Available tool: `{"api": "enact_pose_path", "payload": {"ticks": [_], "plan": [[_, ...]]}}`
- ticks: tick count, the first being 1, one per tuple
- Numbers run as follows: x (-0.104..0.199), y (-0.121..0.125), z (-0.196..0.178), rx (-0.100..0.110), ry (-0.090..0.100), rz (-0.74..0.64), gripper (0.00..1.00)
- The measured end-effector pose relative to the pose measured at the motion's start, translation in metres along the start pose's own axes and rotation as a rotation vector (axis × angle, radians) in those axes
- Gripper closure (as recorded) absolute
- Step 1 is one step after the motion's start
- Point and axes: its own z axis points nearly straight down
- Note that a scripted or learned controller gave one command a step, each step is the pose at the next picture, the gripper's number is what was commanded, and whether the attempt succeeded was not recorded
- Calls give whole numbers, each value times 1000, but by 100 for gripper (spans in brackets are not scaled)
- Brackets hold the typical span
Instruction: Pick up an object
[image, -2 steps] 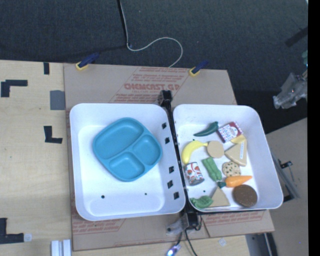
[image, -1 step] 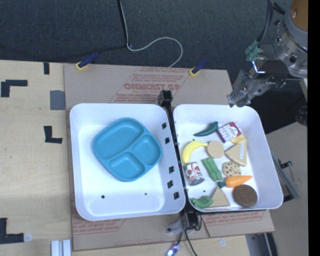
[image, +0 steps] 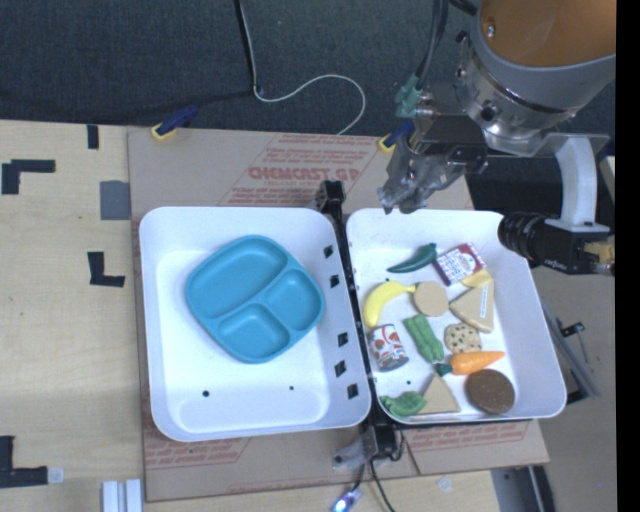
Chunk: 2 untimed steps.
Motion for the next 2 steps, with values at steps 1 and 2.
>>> {"api": "enact_pose_path", "payload": {"ticks": [1, 2], "plan": [[-4, -2, 164, 19, -6, 11, 100], [-11, 0, 131, -2, -1, 10, 100]]}}
